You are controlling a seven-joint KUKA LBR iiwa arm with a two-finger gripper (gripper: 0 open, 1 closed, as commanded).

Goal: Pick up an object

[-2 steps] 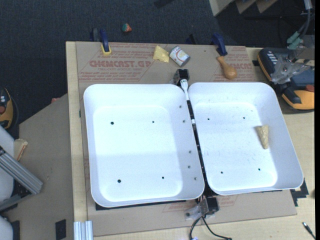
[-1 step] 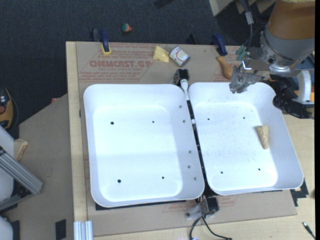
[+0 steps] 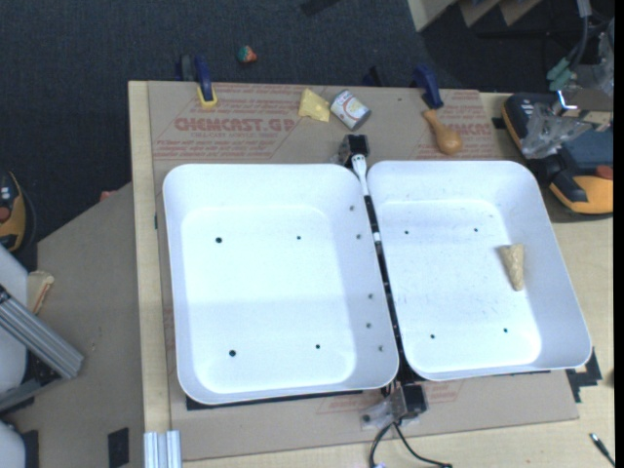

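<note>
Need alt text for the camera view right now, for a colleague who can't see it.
Two white bins sit side by side on a bench; the right bin holds one small tan wedge near its right wall. Behind the left bin, on the bench, lie a yellow piece and a small box.

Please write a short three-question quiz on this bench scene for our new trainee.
1. True or false: the beige wedge lies in the right bin.
2. Which lies on the board above the bins? A) yellow piece B) red cup C) green ball
3. Fill in: the wedge lies near the bin's ____ side as seen from the camera.

Key: 1 true; 2 A; 3 right.
</note>
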